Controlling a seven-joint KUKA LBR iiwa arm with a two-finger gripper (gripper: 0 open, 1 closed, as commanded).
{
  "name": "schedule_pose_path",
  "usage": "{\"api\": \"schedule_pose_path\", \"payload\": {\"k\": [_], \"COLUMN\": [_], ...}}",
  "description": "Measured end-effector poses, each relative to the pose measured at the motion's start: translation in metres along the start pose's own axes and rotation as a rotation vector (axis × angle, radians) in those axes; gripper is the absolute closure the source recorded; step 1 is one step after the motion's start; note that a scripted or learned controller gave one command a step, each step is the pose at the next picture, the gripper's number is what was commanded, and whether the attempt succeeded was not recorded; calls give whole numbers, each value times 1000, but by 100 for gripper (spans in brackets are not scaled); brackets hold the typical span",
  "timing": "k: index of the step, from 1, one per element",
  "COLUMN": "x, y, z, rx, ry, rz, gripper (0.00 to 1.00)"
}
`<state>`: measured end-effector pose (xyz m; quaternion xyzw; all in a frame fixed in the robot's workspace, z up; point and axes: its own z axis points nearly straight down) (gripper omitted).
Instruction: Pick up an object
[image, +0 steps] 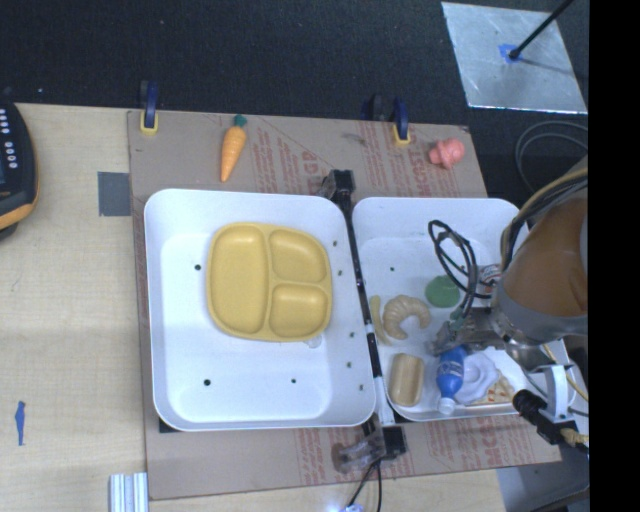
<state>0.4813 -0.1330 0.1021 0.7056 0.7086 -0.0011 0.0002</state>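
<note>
The right bin holds a tan croissant, a round green piece, a beige bread roll, a blue bottle with a white cap and a crumpled white item beside a pale waffle-like piece. My gripper hangs low over the bin's right half, just above the blue bottle and right of the croissant. The grey arm with its orange band covers the bin's right edge. A black cable loops over the green piece.
The left bin carries a yellow divided plate. Behind the bins, on the cardboard, lie a toy carrot and a pink item. A black device sits at the far left edge.
</note>
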Motion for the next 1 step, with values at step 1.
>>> {"api": "schedule_pose_path", "payload": {"k": [1], "x": [77], "y": [37], "z": [-95], "rx": [-9], "ry": [4], "rz": [-9], "gripper": [100]}}
